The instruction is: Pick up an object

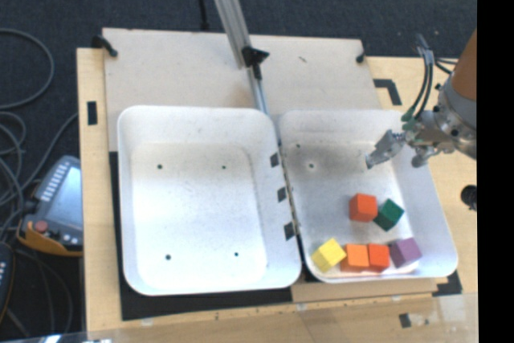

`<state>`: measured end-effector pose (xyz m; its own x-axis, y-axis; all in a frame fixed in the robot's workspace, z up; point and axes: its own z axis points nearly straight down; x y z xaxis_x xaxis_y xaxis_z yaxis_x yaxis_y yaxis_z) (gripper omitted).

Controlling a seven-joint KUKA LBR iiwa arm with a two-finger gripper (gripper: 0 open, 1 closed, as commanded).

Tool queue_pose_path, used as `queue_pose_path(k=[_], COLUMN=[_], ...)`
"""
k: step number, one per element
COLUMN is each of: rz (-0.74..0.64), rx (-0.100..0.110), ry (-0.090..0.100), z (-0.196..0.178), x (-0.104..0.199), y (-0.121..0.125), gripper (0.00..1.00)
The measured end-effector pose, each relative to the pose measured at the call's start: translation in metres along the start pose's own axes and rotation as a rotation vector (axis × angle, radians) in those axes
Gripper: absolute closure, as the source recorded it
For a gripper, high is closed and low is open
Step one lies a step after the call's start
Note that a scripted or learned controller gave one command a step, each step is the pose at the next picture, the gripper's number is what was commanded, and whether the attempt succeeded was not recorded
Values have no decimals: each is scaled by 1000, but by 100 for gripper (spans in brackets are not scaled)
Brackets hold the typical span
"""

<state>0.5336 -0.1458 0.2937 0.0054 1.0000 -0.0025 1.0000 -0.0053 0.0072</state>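
The right bin [321, 142] holds several small blocks near its front. An orange-red block [363, 207] sits beside a green block [389, 214]. Along the front wall lie a yellow block [328, 254], two orange blocks [357, 257] [378, 257] and a purple block [404, 251]. My gripper [400, 149] hangs at the bin's right rim, above and behind the blocks, open, with nothing between its fingers [383, 150].
The left bin [201, 197] stands beside the right one. A slanted aluminium rail [229, 4] rises from behind the bins' divide. A handheld pendant [58, 201] and cables lie off the bench's left edge.
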Motion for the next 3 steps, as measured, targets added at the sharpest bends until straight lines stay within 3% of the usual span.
queue_pose_path(k=[1,2,3], rz=[-3,-5,-4], rx=[14,2,-4], ry=[2,-1,-3], z=[149,175,1], x=[-48,-21,-60], y=[5,-7,-48], gripper=[0,0,0])
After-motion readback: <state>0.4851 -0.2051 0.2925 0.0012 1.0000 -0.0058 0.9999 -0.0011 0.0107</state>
